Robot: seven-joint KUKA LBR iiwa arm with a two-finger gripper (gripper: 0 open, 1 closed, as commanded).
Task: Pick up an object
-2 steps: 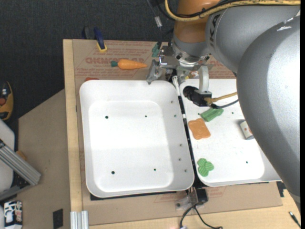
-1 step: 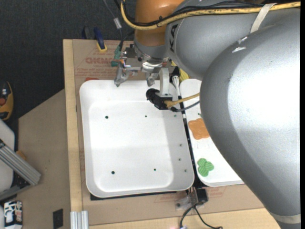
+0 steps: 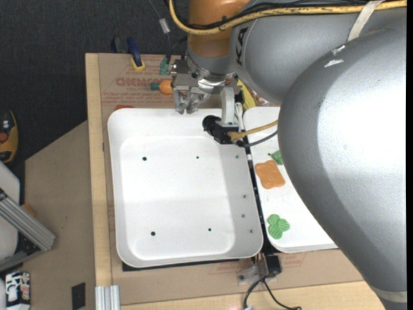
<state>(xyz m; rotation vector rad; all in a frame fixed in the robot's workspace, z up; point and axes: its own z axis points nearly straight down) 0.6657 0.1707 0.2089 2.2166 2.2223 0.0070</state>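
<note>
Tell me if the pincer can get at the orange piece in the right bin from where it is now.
Probably yes, after a move. The pincer hangs at the left bin's far rim, while the orange piece lies uncovered in the right bin, with only a green piece nearby.

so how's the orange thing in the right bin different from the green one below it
The orange piece is the larger of the two and roughly rectangular; the green piece is smaller, with a lobed, leaf-like outline. The orange piece lies further up the right bin, nearer the arm; the green piece lies nearer the bin's front rim. Both lie flat near the divider between the bins, apart from each other and away from the gripper.
</note>
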